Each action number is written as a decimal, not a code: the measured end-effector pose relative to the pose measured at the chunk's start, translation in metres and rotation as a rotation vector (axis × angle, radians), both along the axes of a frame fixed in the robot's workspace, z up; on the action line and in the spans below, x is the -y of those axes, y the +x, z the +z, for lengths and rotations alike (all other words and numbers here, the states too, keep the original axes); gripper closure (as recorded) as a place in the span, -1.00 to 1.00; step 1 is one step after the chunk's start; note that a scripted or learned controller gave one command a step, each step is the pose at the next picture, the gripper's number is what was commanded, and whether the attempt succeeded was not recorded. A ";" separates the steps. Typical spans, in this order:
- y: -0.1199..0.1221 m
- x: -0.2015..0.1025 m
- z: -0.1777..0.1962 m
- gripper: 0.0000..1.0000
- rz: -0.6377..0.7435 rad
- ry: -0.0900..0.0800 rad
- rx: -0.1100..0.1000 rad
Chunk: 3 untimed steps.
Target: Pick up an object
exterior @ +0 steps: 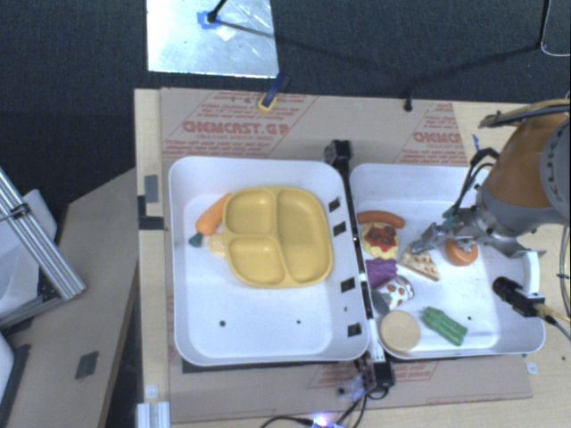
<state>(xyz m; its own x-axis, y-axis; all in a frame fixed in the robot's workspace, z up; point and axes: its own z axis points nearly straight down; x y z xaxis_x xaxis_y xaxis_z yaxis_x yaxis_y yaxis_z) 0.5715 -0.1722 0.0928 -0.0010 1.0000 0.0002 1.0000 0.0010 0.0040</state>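
My gripper (432,236) hangs low over the middle of the right bin (500,333), reaching in from the right. Just below its tip lies a pizza wedge (419,264), and an orange round fruit (461,253) sits right beside it, under the wrist. Whether anything is held is hidden from this angle. Further left in the same bin lie a sausage (382,218), a red-topped piece (380,237) and a purple piece (381,270).
A green vegetable (443,325), a tan round disc (400,331) and a spotted white piece (396,290) lie at the right bin's front. The left bin (192,319) holds a yellow divided plate (272,236) and a carrot (211,216). A black part (514,296) juts over the right bin's right side.
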 end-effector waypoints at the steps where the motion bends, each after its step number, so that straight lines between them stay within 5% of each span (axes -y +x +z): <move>1: 0.003 0.000 0.012 1.00 0.002 0.000 0.007; 3: 0.004 -0.007 0.106 1.00 0.004 -0.001 -0.001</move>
<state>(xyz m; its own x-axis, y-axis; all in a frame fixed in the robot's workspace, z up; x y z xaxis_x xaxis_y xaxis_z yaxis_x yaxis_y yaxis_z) 0.5751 -0.1651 0.1991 -0.0048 1.0000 -0.0009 1.0000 0.0048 0.0035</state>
